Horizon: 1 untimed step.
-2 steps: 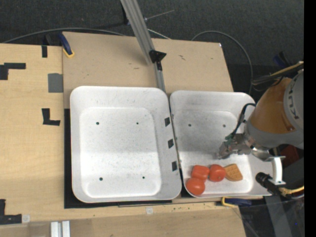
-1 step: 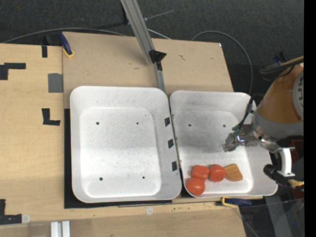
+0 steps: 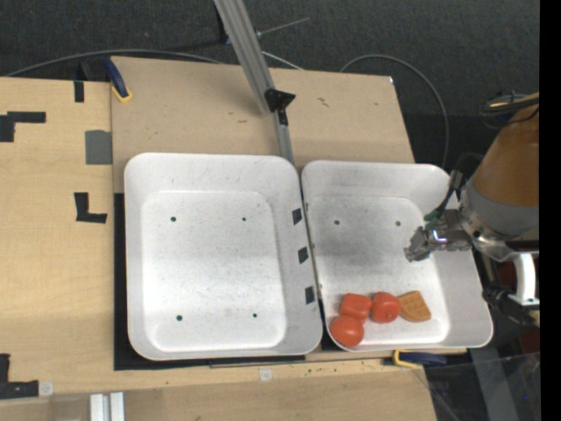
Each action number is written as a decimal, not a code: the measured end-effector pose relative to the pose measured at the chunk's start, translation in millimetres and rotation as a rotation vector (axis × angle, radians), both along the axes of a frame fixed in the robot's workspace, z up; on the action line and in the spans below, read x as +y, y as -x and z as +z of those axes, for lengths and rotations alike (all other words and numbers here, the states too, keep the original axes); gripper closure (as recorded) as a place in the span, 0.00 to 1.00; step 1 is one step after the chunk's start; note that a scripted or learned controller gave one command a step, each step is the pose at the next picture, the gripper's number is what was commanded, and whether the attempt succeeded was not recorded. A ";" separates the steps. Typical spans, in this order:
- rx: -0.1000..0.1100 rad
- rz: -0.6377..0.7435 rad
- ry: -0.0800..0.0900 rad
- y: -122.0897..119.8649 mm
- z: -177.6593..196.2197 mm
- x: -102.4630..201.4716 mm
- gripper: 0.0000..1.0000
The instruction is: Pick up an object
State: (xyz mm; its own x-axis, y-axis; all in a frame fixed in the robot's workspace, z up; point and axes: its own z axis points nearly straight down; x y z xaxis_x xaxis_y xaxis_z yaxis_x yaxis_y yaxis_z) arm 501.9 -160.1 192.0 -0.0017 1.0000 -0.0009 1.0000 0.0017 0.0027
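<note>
- The gripper [image 3: 419,246] hovers over the right bin [image 3: 351,187], near its right wall; whether it is wide or narrow, I cannot tell.
- Three red tomatoes [image 3: 364,314] and an orange piece [image 3: 415,306] lie nearer and left of it, apart.

A pale plywood surface [image 3: 219,121] marked with black tape pieces [image 3: 85,207] stands on dark grey carpeted floor [image 3: 394,16], where thin black cables [image 3: 421,77] trail.

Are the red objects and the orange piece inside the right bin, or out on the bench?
Inside. The three red objects and the orange piece lie clustered on the floor of the right bin, along its near edge.
</note>
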 end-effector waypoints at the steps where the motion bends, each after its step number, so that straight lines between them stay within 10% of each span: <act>1: -0.001 0.000 0.001 -1.1 43.4 0.1 1.00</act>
